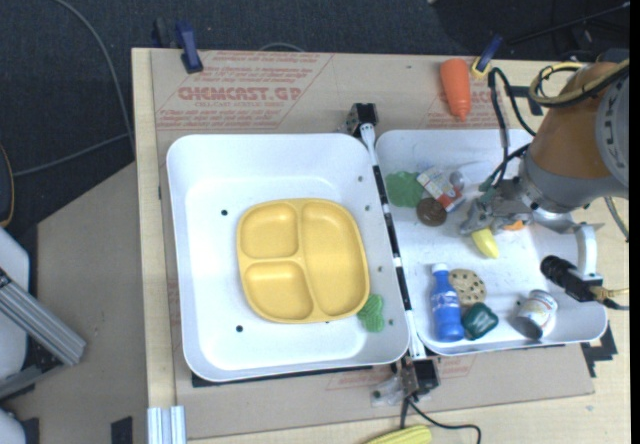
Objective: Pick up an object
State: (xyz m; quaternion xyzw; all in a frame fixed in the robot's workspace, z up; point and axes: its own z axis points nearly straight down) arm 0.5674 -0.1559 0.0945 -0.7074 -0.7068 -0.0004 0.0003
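Tool (pixel 483 222) above slanting yellow piece (pixel 485 243)

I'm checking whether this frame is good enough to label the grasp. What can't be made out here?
- Gripper: in the camera view the wrist hangs over it, so its grip on anything, such as the yellow object beside it, cannot be told.
- Items behind the brown round object: too small and cluttered to name.
- Arm: cut off by the right edge.
- Green object by the yellow tray: too blurred to identify.
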